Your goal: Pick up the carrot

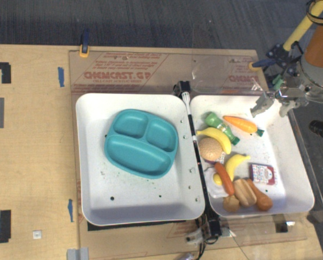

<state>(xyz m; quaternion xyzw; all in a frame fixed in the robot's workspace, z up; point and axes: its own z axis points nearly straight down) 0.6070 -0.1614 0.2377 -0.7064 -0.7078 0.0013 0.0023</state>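
Note:
The carrot (241,124) is orange with a green stub at its right end, and it lies near the back of the right bin (291,167). My gripper (272,105) hangs over the bin's back right corner, up and to the right of the carrot and apart from it. Its two pale fingers (260,106) stand spread with nothing between them.
A teal divided plate (141,142) sits in the left bin (96,188). The right bin also holds two bananas (217,138), a green item (219,123), a bun (210,148), a red sausage (224,177), a hot dog (246,194) and a red packet (262,174).

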